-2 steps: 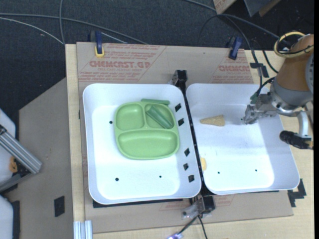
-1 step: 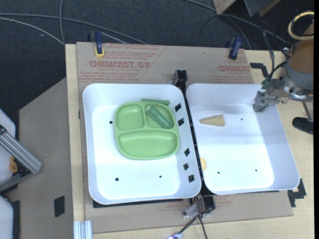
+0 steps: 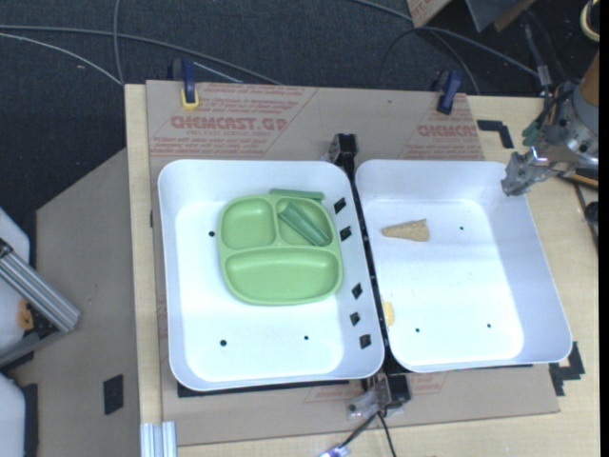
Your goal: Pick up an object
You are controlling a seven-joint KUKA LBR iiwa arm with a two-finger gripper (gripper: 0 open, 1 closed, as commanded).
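A light green divided plate (image 3: 279, 251) lies in the left bin (image 3: 195, 350), and a darker green piece (image 3: 305, 219) rests in its upper right compartment. A tan wedge-shaped piece (image 3: 406, 229) lies in the upper part of the right bin (image 3: 533, 331). A small yellow bit (image 3: 387, 313) sits at that bin's left wall. My gripper (image 3: 521, 174) hangs at the right bin's upper right corner, over its rim, well away from the wedge. Nothing shows held in it.
The bins stand side by side on a brown board (image 3: 238, 122) held by blue clamps (image 3: 189, 79) at the back. Black clips run down the seam between the bins. Cables cross the dark floor behind.
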